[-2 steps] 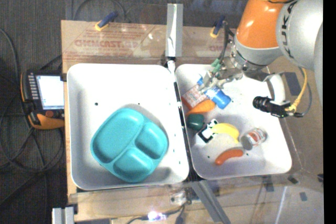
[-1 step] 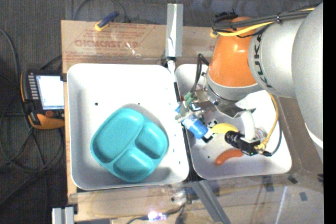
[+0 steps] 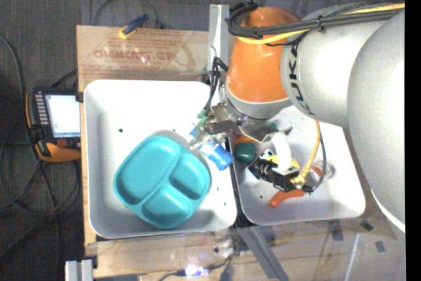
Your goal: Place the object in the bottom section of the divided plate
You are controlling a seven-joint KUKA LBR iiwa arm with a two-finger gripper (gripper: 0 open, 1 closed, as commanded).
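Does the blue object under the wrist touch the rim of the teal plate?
Cannot tell. In the camera view the blue object meets the teal divided plate at its upper right rim, but it may be above it.

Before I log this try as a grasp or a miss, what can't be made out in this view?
- Gripper: its tip sits under the orange wrist, so its state is hidden.
- Blue object: small, partly covered; identity unclear.
- Right bin: largely hidden by the arm.
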